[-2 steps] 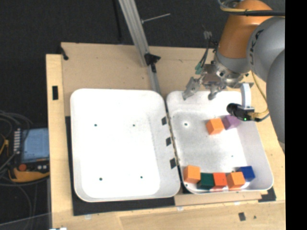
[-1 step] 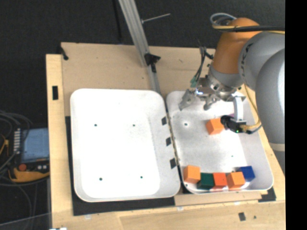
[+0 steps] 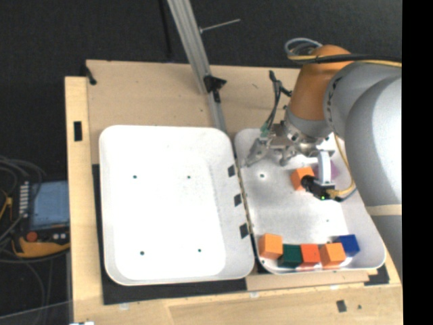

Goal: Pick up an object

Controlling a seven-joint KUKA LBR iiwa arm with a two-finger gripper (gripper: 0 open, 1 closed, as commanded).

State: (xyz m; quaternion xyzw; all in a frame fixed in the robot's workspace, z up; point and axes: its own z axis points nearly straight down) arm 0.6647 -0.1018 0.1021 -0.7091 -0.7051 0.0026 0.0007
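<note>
- Orange block (image 3: 301, 179) lies alone on the floor of the right-hand bin (image 3: 291, 212), in its far half. It seems the likeliest thing to pick.
- A row of blocks (image 3: 310, 253) stands along the same bin's near wall. Three are orange, with a green block (image 3: 291, 254) among them and a blue block (image 3: 348, 244) at the view's right end.
- The gripper (image 3: 272, 147) hangs low over the bin's far left corner. It is near the lone block but to one side of it, not above it.
- Its metal parts merge against the white bin, so I cannot tell how far open it is. Nothing appears to be held in it.
- Judged from this, the step in hand is the approach, and no grasp has been made yet.
- The next move calls for bringing the gripper across to sit squarely over the lone block. It should then open wide enough to straddle the block, descend and close.
- The wall between the two bins is close by, so the path should be kept clear of it.
</note>
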